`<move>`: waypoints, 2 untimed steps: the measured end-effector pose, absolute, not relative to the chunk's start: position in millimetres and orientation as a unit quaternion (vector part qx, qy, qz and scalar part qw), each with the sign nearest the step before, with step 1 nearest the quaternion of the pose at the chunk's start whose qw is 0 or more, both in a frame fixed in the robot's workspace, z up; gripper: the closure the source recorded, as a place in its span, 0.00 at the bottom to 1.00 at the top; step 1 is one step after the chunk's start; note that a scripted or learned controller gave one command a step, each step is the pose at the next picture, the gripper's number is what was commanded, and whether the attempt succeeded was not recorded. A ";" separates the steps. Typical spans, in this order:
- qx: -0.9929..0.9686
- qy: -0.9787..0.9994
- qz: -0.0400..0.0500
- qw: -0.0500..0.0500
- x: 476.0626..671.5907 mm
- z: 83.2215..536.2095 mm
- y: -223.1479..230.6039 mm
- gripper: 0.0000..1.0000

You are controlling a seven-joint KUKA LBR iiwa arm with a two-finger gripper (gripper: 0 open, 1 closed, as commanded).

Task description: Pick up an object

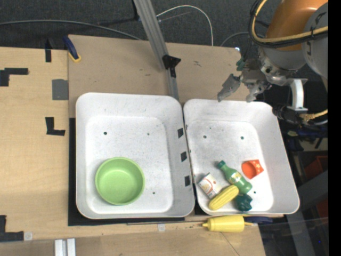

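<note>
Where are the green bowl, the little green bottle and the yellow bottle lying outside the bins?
green bowl point(120, 181): camera view, middle of its inside.
green bottle point(235, 177): camera view, on its body.
yellow bottle point(227, 224): camera view, middle of its side.

- The light is even and fairly bright, falling from overhead across the bench point(122, 63).
- Both white bins come close to washing out; the left bin point(128, 116) shows only faint speckle on its floor.
- Shadows are soft and short: a thin dark rim hugs the green bowl point(120, 181), far below and left of the gripper point(241, 88).
- The orange band point(295, 9) above the gripper carries a dull sheen.
- The gripper looks slightly smeared, its edges soft.
- Beyond the bench, the background drops to near black.
</note>
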State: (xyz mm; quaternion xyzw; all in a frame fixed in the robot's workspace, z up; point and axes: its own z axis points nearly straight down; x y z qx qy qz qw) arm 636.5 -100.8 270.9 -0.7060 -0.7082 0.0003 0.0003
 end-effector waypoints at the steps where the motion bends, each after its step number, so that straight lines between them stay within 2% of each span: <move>1: -0.706 -0.708 0.000 0.000 636.5 270.9 -100.8 0.00; 2: -0.707 -0.707 0.003 0.002 639.1 211.7 -108.8 0.00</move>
